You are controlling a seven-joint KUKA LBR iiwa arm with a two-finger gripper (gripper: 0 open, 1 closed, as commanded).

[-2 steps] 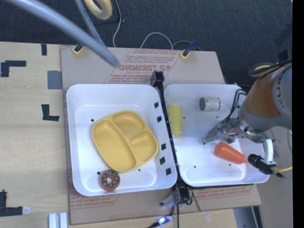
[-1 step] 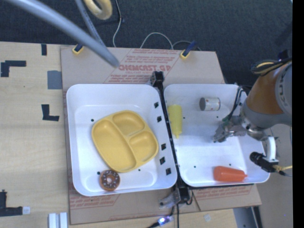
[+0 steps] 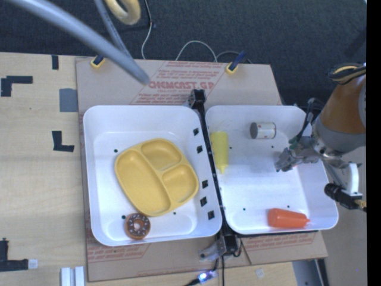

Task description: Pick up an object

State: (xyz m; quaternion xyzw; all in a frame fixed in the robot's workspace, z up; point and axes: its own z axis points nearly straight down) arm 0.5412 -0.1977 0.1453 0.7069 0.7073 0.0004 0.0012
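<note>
My jaws (image 3: 284, 161) hang low over the right bin (image 3: 262, 216); how far open, I cannot tell. The orange carrot (image 3: 287, 218) lies at five o'clock, longways side to side. The yellow squash (image 3: 219, 149) at nine o'clock points up-down.
</note>
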